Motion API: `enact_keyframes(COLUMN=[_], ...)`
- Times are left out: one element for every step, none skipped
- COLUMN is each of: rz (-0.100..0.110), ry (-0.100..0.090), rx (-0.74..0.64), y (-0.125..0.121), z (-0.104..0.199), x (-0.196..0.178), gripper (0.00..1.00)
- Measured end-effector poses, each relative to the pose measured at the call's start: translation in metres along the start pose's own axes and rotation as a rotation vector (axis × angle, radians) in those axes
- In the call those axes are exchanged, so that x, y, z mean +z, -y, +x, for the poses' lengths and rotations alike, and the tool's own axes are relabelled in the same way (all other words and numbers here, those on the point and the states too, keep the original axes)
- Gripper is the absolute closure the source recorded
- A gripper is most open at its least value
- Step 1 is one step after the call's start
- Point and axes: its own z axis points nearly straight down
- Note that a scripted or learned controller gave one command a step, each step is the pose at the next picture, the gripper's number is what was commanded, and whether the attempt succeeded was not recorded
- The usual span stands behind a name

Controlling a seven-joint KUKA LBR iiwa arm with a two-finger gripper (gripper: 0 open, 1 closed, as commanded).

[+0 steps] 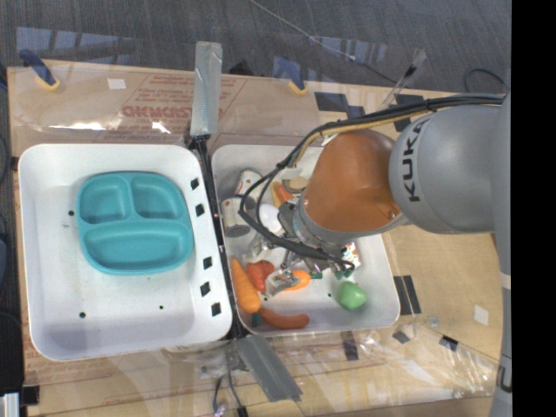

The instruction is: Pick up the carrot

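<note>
Carrot (244, 287), a smooth orange taper, is lying just left of the gripper (291, 272); whether that is gripping anything, I cannot tell.

The tool (300, 263) hangs in the right bin (375, 307), the carrot (244, 287) just to its left by the wall, the divided tray (135, 221) farther left in the left bin (52, 320).

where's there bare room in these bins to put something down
The left bin has bare floor around the teal tray, most of it below the tray toward the near wall. The right bin is crowded: the carrot, a green toy and other food lie under the arm, leaving only a small patch at its near right corner.
</note>
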Motion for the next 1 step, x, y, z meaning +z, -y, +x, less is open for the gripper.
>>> enact_keyframes(rz=[0.001], ry=[-0.002], rx=[-0.148], y=[-0.0619], z=[-0.0321], x=[-0.0905], gripper=[1.00])
